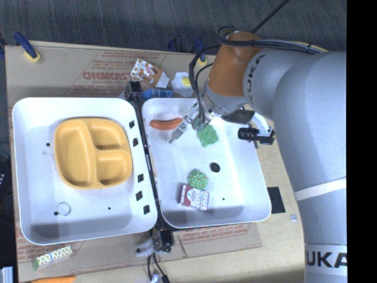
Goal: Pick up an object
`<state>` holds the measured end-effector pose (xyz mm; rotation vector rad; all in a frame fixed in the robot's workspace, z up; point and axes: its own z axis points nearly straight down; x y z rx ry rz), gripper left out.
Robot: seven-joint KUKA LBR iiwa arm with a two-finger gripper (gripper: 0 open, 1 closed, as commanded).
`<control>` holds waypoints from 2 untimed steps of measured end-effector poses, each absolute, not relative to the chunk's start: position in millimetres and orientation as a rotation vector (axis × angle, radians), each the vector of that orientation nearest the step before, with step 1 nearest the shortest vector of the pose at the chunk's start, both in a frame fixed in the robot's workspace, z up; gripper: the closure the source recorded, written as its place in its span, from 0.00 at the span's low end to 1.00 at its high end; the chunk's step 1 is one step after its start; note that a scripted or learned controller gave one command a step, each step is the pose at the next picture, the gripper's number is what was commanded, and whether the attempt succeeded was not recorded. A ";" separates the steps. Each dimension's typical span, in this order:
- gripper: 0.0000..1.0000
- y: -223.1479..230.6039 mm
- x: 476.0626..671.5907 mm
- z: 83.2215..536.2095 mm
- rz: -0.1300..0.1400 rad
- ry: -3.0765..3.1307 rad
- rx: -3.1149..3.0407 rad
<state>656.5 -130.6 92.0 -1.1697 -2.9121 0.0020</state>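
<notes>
My gripper hangs low over the back of the right bin, open, with nothing between its fingers. One fingertip points just below an orange hot dog. A green leafy toy lies right beside the other finger. Toward the front of this bin sit a green bumpy toy and a red and white packet. A small black disc lies between them and the gripper.
The left bin holds a yellow divided plate. Behind the bins lie a snack packet and blue and yellow items. The arm's grey body covers the bench at right.
</notes>
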 end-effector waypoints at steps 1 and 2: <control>0.00 -129.7 538.0 91.4 0.002 -2.908 -1.177; 0.00 -96.3 513.1 91.2 0.000 -3.067 -0.660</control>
